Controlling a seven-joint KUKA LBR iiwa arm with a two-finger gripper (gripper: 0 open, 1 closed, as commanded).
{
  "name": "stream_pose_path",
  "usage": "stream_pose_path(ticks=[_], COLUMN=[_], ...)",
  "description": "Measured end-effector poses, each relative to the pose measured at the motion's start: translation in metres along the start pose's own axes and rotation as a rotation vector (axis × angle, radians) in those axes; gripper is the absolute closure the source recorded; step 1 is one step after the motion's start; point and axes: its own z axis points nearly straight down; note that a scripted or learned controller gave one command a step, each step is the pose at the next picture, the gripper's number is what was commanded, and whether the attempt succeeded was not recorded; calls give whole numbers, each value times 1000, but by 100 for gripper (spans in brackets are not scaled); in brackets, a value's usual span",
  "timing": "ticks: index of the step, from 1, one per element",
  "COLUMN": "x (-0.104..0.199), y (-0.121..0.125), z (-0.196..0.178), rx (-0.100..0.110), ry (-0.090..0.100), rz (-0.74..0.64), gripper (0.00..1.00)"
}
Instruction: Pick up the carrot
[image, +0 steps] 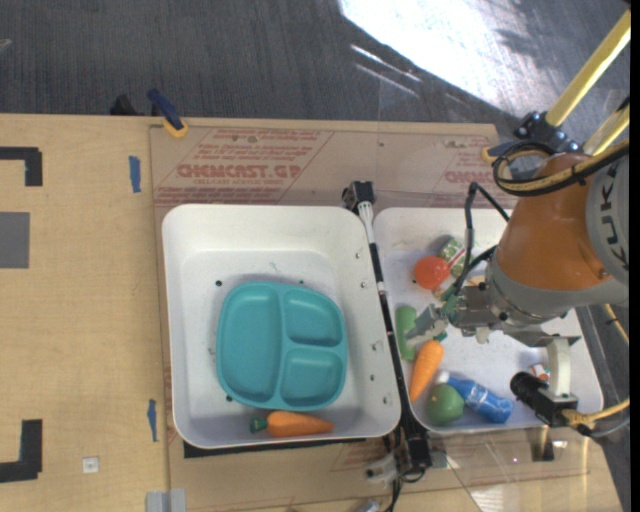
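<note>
The gripper (437, 322) hangs over the right bin (592, 372), its fingers slightly parted with nothing between them — the carrot (424, 368) lies just at its 6 o'clock, tip pointing down. A second carrot (291, 424) rests in the left bin (190, 300), at 6 o'clock of the teal plate (282, 345).

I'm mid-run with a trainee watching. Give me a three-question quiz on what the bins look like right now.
1. True or false: the teal divided plate lies in the right bin.
2. How many carrots are visible, and where?
3. Which lies nearest the gripper: A) the blue bottle, B) the carrot in the right bin, C) the carrot in the left bin?

Key: 1. False, it lies in the left bin. 2. Two, one in each bin. 3. B.
</note>
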Motion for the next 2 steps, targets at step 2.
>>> stream_pose_path(ticks=[2], x=[-58], y=[-7], z=[58], rx=[3], ry=[0], rz=[34], gripper=[0])
